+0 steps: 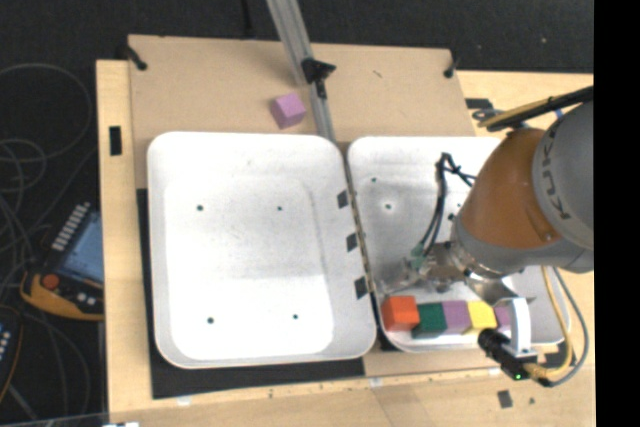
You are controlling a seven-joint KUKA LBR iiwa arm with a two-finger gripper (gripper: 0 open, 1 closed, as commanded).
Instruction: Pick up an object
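Observation:
A row of small blocks lies along the front edge of the right bin [400, 170]: an orange block [402, 312], a green block [431, 319], a purple block [456, 316] and a yellow block [481, 315]. The arm's wrist hangs low over the bin just behind this row, and its gripper [432, 270] sits right above the blocks, mostly hidden by the orange-banded wrist. No block shows between its fingers.
The left bin [250, 245] stands beside the right one. A loose purple cube [288, 110] rests on the bench board behind the bins. A slanted metal rail [290, 25] crosses the back, ending near the gap between the bins.

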